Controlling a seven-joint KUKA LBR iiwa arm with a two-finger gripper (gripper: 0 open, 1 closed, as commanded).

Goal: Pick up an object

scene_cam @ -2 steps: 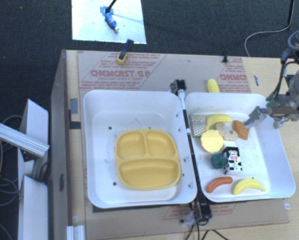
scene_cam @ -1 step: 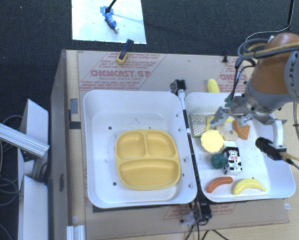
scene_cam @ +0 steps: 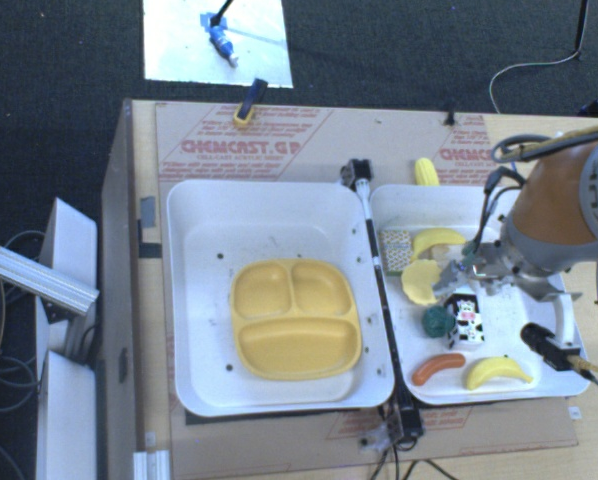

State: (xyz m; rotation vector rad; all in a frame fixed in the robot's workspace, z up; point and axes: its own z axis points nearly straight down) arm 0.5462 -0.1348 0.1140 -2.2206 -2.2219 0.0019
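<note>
Bench edge nearest the camera is lined by the two white bins. In the right bin, at its near edge, a banana is seen lying beside an orange sausage, the sausage toward the divider between the bins. Just beyond them a small black-and-white carton stands, with a dark green ball touching or just beside it on the divider side. Farther in, a pale yellow disc is found near the divider, and past it a yellow wedge and a speckled block. The hand is held low over the middle of this bin, above the carton and next to the disc; whether it is spread or pressed together cannot be told, and nothing is seen pinched in it. The grey arm with its orange band is brought in from the bin's right edge.

In the left bin a yellow divided plate is laid near the middle, toward the near edge.

Beyond the right bin's far edge a second banana is seen on the bench. At the bench's far edge a small yellow-and-dark tool lies.
</note>
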